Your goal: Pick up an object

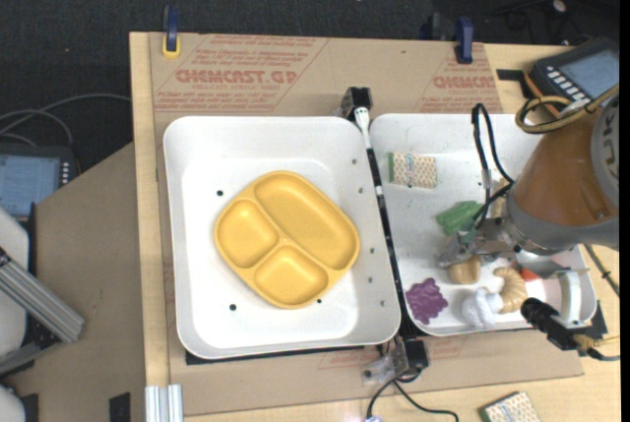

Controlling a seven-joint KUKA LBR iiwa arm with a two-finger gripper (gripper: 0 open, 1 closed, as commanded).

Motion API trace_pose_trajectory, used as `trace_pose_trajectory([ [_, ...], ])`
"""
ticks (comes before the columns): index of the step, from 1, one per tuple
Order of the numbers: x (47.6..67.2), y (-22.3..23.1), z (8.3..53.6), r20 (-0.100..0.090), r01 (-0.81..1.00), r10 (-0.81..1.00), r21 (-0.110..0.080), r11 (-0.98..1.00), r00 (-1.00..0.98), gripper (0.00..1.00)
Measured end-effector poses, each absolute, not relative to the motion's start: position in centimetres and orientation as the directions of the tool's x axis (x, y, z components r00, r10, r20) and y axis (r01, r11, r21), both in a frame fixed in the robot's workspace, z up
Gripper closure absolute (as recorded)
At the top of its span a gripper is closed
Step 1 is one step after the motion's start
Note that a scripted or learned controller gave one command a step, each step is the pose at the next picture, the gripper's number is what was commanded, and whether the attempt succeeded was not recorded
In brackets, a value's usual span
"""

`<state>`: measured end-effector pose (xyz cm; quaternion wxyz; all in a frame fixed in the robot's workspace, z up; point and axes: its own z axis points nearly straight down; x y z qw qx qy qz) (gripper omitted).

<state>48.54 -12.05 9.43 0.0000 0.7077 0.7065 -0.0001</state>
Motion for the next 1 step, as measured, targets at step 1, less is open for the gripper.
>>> trace_pose_trajectory([
  [1,49.27,-2.33,18.98,0.002,1.000,1.000,0.009,0.011,-0.011,1.00],
])
